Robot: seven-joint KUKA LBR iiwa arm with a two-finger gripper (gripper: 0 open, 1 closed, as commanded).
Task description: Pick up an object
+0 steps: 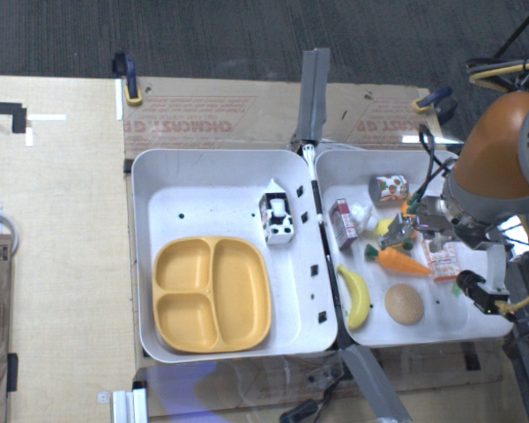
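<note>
In the right bin (441,329), my gripper (402,233) hangs low over a cluster of small items. Just below it lies an orange carrot (404,263). A small yellow piece (384,227) sits at its left side. A yellow banana (355,296) lies along the bin's left wall, and a round tan bun (405,305) rests near the front. A dark red box (343,223) stands left of the gripper, and a small printed cup (389,188) sits behind it. The grey arm with its orange band (498,152) covers the bin's right part.
The left bin (159,183) holds a yellow divided plate (213,292) at its front left and a black-and-white toy (277,218) near its right wall. A printed packet (443,261) lies right of the carrot. Cables and clamps crowd the far right.
</note>
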